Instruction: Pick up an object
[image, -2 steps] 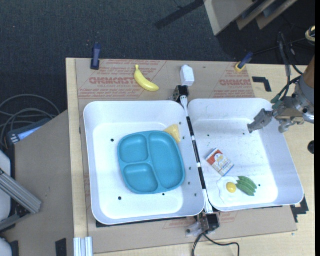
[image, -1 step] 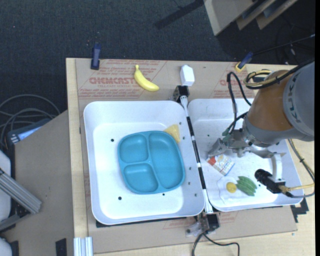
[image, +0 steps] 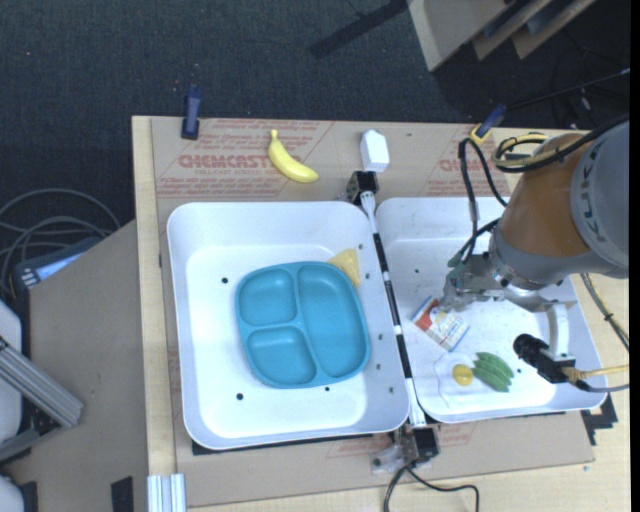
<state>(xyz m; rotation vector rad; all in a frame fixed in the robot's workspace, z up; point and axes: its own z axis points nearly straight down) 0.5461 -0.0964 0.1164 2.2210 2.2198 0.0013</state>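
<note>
Grey arm with orange band enters from right, gripper (image: 462, 292) low over right bin (image: 420, 225), right of centre frame. Red-white packet (image: 441, 324) just below it; claw state: cannot tell. Green pod (image: 494, 369), yellow ball (image: 462, 375) nearby. Blue tray (image: 298, 323) in left bin (image: 195, 250).

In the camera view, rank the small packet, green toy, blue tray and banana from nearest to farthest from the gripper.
From the gripper:
1. Small packet, just below it, right bin.
2. Green toy, lower in the right bin.
3. Blue tray, left bin.
4. Banana, on the bench beyond the bins.
</note>
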